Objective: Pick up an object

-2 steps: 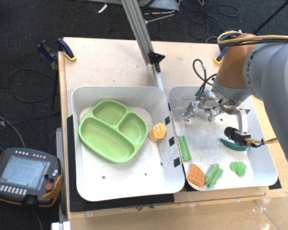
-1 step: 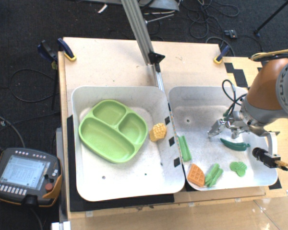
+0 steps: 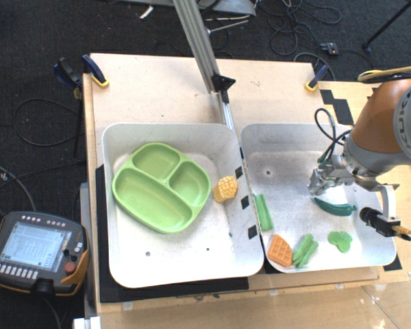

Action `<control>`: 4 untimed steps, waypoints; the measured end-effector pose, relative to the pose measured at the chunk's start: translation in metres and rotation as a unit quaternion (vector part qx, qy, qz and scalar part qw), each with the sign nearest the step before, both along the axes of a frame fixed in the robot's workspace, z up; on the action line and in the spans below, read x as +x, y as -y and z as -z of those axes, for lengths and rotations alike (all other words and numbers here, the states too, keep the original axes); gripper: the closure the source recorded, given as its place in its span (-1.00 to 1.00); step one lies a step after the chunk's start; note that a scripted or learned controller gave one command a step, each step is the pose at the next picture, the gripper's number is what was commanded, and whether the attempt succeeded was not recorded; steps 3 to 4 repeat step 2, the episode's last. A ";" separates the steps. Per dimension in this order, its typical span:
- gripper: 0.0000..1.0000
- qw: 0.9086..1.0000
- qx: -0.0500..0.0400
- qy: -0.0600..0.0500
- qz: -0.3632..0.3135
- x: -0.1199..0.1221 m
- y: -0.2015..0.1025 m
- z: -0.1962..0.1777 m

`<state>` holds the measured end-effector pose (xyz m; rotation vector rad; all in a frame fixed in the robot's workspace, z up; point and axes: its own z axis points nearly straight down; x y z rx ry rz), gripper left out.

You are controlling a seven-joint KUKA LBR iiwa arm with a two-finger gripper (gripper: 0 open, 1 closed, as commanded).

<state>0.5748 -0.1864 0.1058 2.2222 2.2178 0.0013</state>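
The dark green pod (image 3: 334, 207) by the right bin's (image 3: 288, 157) right edge: I'd centre my gripper (image 3: 320, 184), whose opening I cannot tell, squarely over it before descending.

The arm (image 3: 387, 125) runs off the right edge. Just below the gripper (image 3: 323, 184), the teal piece (image 3: 335, 208) shows too small to identify.

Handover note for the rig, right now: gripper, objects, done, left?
Gripper: low in the right white bin, just above the dark green curved toy vegetable; grasp state unclear.
Right bin also: long green toy stick by the left wall, orange waffle toy, green toy pod, small green leafy toy.
Left white bin: green divided plate, yellow toy corn.
Done: nothing visibly lifted.
Left: grasp and lift one object.
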 end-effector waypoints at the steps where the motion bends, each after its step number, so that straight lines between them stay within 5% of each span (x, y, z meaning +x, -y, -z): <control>1: 1.00 1.000 0.000 0.002 -0.003 -0.025 -0.024 -0.088; 2: 1.00 1.000 0.001 0.001 -0.005 -0.019 -0.064 -0.103; 4: 1.00 1.000 0.001 0.001 -0.005 -0.019 -0.064 -0.103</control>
